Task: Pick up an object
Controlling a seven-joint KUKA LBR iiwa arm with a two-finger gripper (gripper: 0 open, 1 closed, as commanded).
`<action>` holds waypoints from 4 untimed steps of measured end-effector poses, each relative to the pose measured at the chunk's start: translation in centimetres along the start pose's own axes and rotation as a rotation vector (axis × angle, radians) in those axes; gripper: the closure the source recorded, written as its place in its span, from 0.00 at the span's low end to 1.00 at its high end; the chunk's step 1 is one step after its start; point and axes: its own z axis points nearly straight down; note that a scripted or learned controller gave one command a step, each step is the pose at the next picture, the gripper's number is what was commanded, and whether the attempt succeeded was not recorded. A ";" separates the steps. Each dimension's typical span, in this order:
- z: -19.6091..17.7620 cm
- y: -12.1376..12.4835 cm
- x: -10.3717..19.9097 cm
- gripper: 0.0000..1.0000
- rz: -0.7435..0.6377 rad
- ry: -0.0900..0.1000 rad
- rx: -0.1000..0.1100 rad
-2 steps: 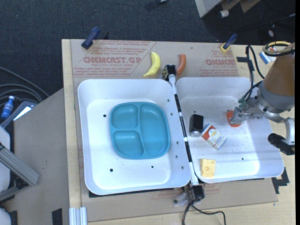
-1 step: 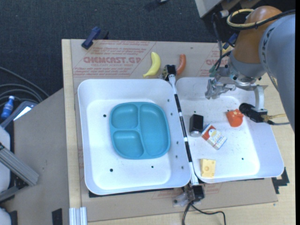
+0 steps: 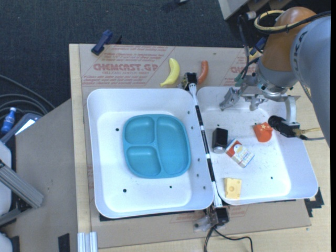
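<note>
My gripper (image 3: 241, 102) hovers over the far part of the right bin (image 3: 294, 185), its two grey fingers spread open with nothing between them. Below it to the right lies a small red-orange object (image 3: 263, 132). A black block (image 3: 219, 138) sits near the bin's left wall. Next to that block lies a red and white packet (image 3: 240, 154). A yellow cheese wedge (image 3: 233, 188) rests near the front edge.
The left bin (image 3: 105, 193) holds a blue divided plate (image 3: 156, 145). On the board behind the bins lie a yellow banana (image 3: 171, 72) and an orange sausage-shaped piece (image 3: 202, 71). A blue clip (image 3: 101, 42) sits at the board's far left corner.
</note>
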 end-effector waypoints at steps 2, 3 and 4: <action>5.6 1.9 -1.1 0.00 0.000 0.000 0.001; 4.6 1.9 -1.1 1.00 -0.001 -0.002 -0.001; 4.6 1.9 -1.1 0.00 0.000 -0.002 -0.001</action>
